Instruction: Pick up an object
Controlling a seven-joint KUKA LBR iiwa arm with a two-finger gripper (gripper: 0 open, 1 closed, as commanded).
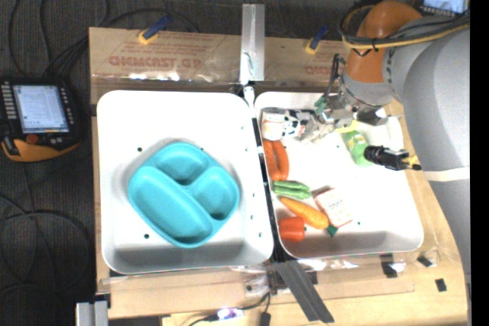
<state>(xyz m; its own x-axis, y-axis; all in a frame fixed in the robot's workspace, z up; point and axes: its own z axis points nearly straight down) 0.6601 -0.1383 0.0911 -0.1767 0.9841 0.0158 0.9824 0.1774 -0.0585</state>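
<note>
Camera view: the gripper (330,118) is low over the far end of the right bin (382,240), near a black-and-white toy (289,122) and a green object (354,145). Whether it grips anything cannot be told. Carrots (304,211), a green pod (291,188) and a small card (334,204) lie nearer the front. Judged step: descent for a grasp. Next: close, then lift.

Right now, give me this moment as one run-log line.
phase: reaching | gripper: low at right bin far edge, grasp unclear | nearest: black-and-white toy, green item | carrot: untouched | left bin: blue tray
</note>
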